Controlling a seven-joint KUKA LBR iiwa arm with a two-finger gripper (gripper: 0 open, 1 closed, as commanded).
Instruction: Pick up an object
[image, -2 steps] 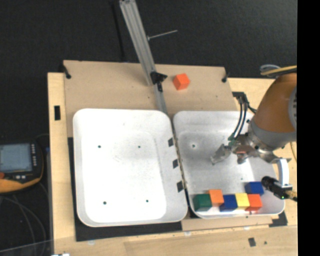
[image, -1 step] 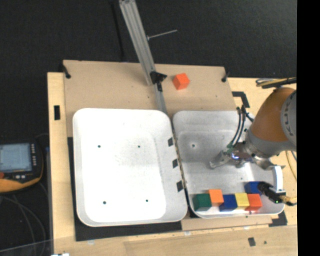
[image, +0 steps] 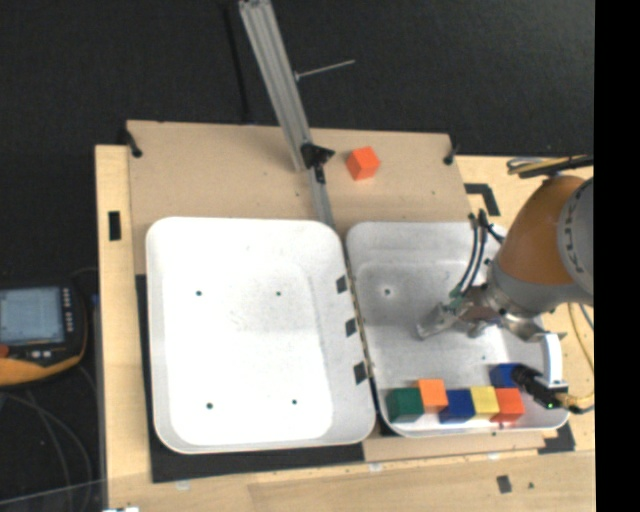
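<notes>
Several small blocks line the near wall of the right bin (image: 400, 250): a green block (image: 404, 403), an orange block (image: 432, 392), a blue block (image: 458, 404), a yellow block (image: 484, 400) and a red-orange block (image: 509, 402). Another blue block (image: 503, 374) lies just behind them, partly under the arm. My gripper (image: 436, 324) hangs over the middle of the right bin, pointing left, behind the row of blocks and apart from them. I see nothing between its fingers.
The left bin (image: 245, 330) sits beside the right one. An orange cube (image: 362, 163) rests on the bench board behind the bins. A slanted metal rail (image: 285, 95) rises at the back. A handheld pendant (image: 35, 322) lies off the bench at left.
</notes>
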